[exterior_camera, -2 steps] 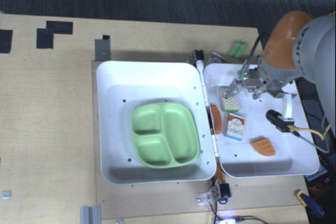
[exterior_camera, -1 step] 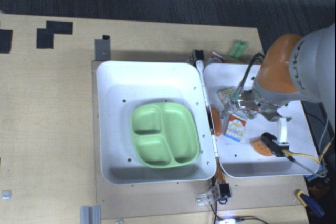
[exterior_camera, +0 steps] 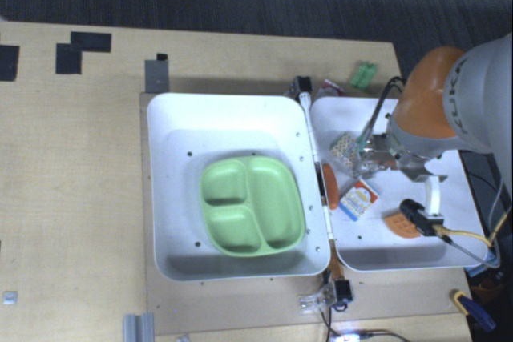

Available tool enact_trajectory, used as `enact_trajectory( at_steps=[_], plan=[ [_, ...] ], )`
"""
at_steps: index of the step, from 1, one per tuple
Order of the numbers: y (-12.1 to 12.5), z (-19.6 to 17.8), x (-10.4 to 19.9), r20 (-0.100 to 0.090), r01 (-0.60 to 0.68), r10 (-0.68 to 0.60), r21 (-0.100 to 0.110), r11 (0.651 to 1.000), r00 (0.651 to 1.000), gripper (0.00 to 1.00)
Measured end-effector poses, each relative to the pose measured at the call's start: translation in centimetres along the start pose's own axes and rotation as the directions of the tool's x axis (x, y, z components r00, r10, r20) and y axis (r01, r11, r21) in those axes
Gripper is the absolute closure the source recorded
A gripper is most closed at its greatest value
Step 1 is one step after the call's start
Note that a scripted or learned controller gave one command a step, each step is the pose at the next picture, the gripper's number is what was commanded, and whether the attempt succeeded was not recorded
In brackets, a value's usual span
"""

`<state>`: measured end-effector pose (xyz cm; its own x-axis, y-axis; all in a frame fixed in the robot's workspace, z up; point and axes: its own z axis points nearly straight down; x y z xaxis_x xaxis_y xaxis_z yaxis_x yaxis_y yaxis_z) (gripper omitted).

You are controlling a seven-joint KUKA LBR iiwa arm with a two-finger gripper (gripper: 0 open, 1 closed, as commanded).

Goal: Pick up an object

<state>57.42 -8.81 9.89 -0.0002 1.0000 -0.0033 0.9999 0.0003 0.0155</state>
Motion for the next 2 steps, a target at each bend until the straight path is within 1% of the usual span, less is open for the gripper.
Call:
enact_trajectory(
  at_steps=[1, 2],
  plan=[
    [0.0, 0.0, 0.0, 0.0, 0.001, -0.001, 0.001, 1.0, 1.0, 0.0],
    [-2.8, 1.2, -1.3, -0.002, 0.002, -0.001, 0.007, 1.0, 1.0, 0.0]
  ],
)
